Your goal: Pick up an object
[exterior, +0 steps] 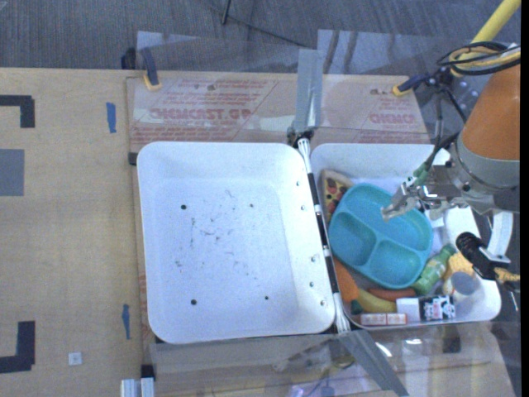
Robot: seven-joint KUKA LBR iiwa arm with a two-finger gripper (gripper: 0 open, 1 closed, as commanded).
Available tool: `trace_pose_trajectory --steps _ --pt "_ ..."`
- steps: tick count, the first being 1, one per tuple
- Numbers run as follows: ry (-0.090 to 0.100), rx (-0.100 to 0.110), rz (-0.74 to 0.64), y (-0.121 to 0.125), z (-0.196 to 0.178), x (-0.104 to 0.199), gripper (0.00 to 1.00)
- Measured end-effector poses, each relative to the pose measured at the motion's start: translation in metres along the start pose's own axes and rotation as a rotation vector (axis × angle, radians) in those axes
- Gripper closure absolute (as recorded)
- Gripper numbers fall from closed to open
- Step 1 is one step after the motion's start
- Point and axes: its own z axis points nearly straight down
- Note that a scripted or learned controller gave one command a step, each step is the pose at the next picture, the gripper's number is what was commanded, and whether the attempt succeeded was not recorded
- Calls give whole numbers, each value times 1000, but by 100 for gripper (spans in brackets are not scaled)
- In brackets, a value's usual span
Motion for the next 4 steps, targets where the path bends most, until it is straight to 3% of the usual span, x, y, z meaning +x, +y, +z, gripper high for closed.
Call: trace_pose_trajectory --steps 1,2,3,4 --pt "0 -6 115 51 117 -38 0" --pt "-2 -8 117 52 108 -40 100" --pt "-2 -7 117 52 108 -40 0" --pt "7 -40 95 41 114 -78 0"
